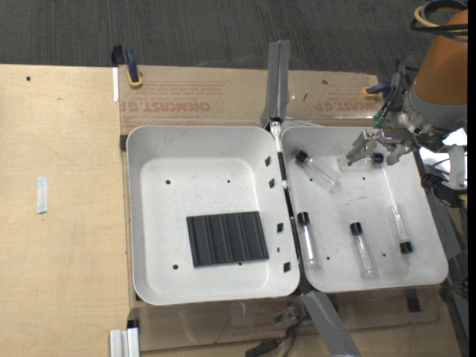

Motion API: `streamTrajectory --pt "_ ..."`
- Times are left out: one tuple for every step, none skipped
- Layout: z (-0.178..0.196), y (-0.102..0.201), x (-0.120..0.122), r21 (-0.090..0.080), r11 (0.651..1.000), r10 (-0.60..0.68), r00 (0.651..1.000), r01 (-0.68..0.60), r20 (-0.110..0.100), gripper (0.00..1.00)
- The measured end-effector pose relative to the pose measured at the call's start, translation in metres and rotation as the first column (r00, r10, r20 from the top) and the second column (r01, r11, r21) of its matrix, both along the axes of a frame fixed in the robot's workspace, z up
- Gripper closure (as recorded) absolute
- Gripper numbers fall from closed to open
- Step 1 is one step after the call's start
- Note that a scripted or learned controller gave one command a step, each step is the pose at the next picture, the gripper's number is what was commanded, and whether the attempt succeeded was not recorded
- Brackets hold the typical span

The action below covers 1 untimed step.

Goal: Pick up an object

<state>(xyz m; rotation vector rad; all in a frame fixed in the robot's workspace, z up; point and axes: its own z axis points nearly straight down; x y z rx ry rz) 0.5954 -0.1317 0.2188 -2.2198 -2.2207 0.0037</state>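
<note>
- The gripper [370,149] hangs over the far right part of the right bin [424,277], at the end of a grey arm [440,73] with an orange band that enters from the right.
- Its two metal fingers point left and downward at a slant; nothing shows between them, and whether they are parted or closed cannot be told from this angle.
- Four clear vials with black caps lie in the right bin.
- The nearest vial [315,167] lies just left of the gripper, slanted, its cap toward the far left corner of the bin.
- A second vial [306,238] lies along the bin's left wall, cap at the far end.
- A third vial [361,248] lies near the bin's middle front, cap at the far end.
- A fourth vial [399,227] lies toward the right side, cap at the near end, well apart from the others.
- The left bin [141,222] touches the right bin along a shared edge.
- In it, a dark ribbed rectangular block [227,238] lies flat, toward the front.
- Cardboard [193,99] with reversed red print lies behind the bins, held by two clamps.
- A pale wooden bench [59,199] spreads to the left.
</note>
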Motion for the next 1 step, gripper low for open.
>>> streamTrajectory --pt "-0.0881 -0.0052 0.0535 -0.001 0.999 0.042 0.999 -0.042 0.002 0.0"
